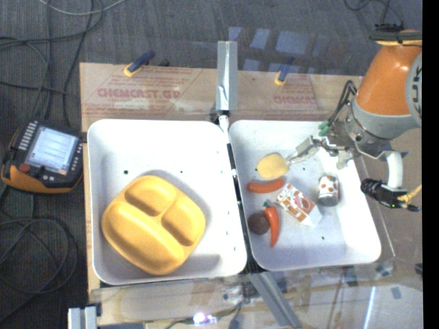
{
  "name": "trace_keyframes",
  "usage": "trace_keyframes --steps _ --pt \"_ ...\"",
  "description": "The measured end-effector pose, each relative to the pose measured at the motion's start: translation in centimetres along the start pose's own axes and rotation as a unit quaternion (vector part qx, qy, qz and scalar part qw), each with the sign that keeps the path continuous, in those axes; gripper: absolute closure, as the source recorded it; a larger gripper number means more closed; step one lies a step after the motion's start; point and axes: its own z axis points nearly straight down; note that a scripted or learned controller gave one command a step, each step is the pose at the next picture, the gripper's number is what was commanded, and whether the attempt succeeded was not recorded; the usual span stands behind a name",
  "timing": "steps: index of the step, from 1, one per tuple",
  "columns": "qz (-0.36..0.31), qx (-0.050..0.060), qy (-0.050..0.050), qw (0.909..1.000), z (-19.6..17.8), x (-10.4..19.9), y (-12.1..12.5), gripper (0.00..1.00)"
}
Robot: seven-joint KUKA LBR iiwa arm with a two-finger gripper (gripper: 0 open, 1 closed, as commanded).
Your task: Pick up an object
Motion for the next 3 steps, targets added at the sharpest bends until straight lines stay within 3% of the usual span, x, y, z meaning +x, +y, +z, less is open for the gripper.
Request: trace_keyframes --steps 1,2,3 --pt "0.001 -0.015 -0.001 0.9999 10.7 -4.9 -3.6 0.00" --pt "0.084 -0.024 -0.004 0.9962 11.4 -2.5 -3.6 0.00" --pt "0.178 -0.026 -0.001 0.9836 11.5 -1.6 -4.6 0.00"
